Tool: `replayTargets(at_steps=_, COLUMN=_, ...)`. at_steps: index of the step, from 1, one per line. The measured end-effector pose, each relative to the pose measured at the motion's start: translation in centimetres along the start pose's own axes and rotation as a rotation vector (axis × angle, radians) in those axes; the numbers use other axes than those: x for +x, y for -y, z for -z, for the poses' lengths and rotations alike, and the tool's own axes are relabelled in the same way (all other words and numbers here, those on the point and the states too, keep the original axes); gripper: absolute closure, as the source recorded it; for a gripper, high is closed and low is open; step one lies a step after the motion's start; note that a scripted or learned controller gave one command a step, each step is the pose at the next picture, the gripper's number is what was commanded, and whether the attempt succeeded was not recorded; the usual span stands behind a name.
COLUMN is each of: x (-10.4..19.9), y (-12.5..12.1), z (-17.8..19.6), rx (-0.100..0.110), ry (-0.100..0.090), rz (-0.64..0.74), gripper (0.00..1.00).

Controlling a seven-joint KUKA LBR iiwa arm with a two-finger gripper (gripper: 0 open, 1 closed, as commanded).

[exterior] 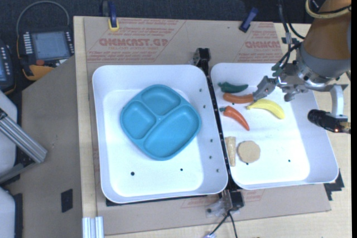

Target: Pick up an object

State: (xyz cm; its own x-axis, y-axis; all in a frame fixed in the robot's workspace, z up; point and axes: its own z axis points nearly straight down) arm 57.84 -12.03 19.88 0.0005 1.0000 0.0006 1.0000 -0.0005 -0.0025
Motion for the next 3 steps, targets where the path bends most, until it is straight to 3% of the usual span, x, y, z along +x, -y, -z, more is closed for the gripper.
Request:
replayTargets(at_steps=2, x=0.6, y=1.1, z=-11.1, rx=0.005, ry=-0.001, rz=0.000, gripper=0.00)
replayTargets(at_steps=3, x=0.6, y=0.9, z=-9.7, rx=-0.003, ry=0.000, rz=-0.001, gripper=1.00)
